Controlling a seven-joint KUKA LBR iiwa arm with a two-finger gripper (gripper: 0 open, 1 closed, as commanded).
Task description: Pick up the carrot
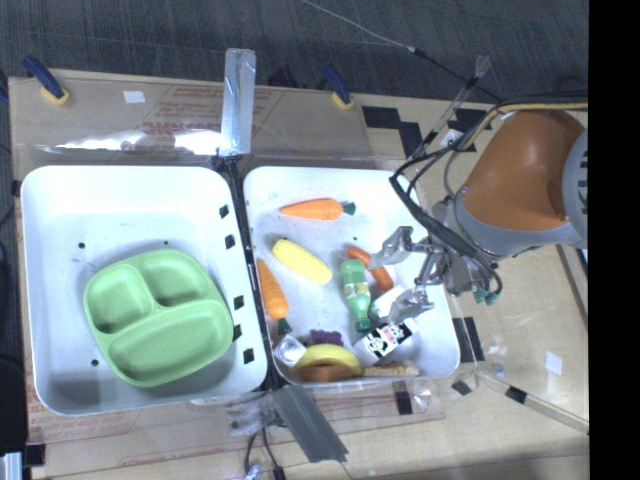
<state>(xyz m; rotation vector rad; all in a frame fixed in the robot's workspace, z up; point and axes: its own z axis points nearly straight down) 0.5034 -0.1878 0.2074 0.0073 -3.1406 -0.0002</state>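
smooth tapered orange carrot (312, 209) lies in glossy white bin (330, 180).

A pale wooden bench (560, 388) with blue clamps (45, 80) stands on dark carpeted floor (120, 13).

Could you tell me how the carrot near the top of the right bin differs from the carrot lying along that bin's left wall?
The top carrot lies crosswise, its green end pointing right; the left carrot runs nearly lengthwise down the right bin, its green end toward the bottom. The top carrot lies on open floor, apart from other things; the left carrot hugs the wall beside the corn cob. Both are orange and tapered.
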